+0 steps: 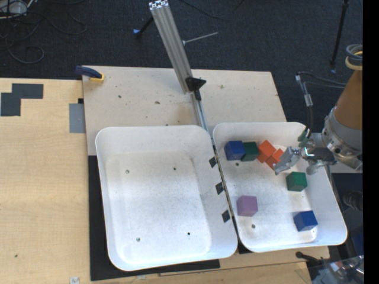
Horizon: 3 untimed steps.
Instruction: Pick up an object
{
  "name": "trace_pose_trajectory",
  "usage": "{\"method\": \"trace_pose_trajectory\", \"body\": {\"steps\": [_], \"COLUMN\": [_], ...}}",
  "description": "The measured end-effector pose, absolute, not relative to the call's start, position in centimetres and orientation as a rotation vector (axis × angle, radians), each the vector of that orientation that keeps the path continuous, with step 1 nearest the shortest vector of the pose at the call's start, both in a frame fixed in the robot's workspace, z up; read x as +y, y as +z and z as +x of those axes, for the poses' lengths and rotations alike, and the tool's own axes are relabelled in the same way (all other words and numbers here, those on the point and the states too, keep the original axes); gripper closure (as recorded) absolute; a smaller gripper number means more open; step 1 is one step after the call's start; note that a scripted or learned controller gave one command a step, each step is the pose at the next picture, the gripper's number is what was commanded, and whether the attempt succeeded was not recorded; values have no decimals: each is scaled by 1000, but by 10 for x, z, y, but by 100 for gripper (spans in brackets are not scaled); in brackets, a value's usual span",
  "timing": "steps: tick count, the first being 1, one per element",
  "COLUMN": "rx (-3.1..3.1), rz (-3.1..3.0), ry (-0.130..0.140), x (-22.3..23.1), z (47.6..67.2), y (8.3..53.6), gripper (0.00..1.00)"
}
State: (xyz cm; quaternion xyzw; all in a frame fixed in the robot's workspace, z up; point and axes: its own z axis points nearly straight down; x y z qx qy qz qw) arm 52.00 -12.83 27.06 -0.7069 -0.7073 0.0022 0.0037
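We see a pale surface [136,96], speckled with small dark marks, carrying two shallow white bins side by side. The left bin [112,218] and the right bin [331,229] touch along their inner rims, where small black clips [218,188] sit. A black mat [93,218] shows under the left bin's outer edge. Near the surface's far left corner lies a blue and yellow clamp [89,73]. A slanted aluminium bar [172,46] meets the surface behind the bins.

Purple cube [247,205], orange blocks [270,153], white bins [118,144].
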Motion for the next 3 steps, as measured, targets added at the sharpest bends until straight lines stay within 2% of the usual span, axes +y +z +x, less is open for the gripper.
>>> {"method": "trace_pose_trajectory", "body": {"steps": [1,3], "rx": [-2215,-2214], "rz": [-2223,-2218], "ry": [3,7], "x": [-130,-137], "z": [520,526], "y": [273,160], "gripper": [0,0]}}
